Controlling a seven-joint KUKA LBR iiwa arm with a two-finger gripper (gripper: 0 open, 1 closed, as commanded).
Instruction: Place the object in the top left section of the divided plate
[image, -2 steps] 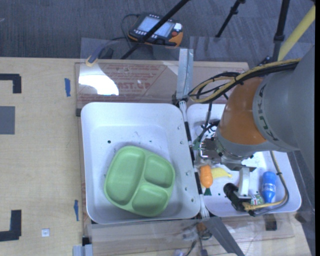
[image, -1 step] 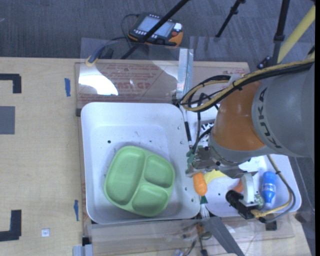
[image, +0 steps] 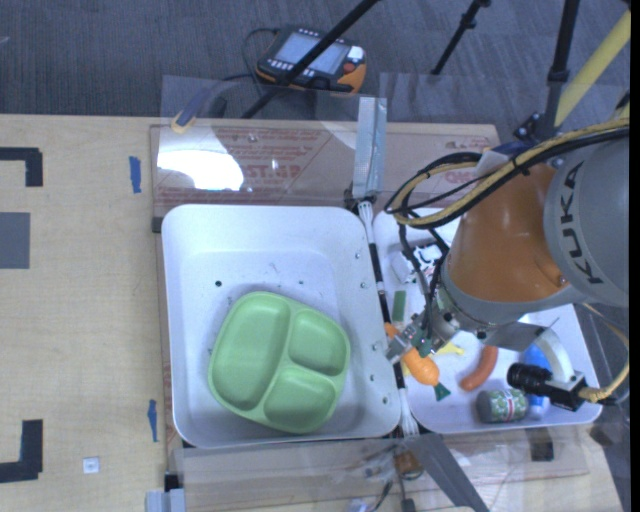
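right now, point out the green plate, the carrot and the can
plate (image: 262, 355), camera view, left section's floor
carrot (image: 424, 369), camera view, middle of its orange body
can (image: 501, 404), camera view, middle of its side

Pale wooden bench with black corner marks and blue tape; grey carpet floor; black tripod legs behind.

You have two white bins: one well out from the pincer, one beneath it. One green divided plate with three sections sits in the far bin. Close by the pincer you count one toy carrot, one red sausage, and one small can.
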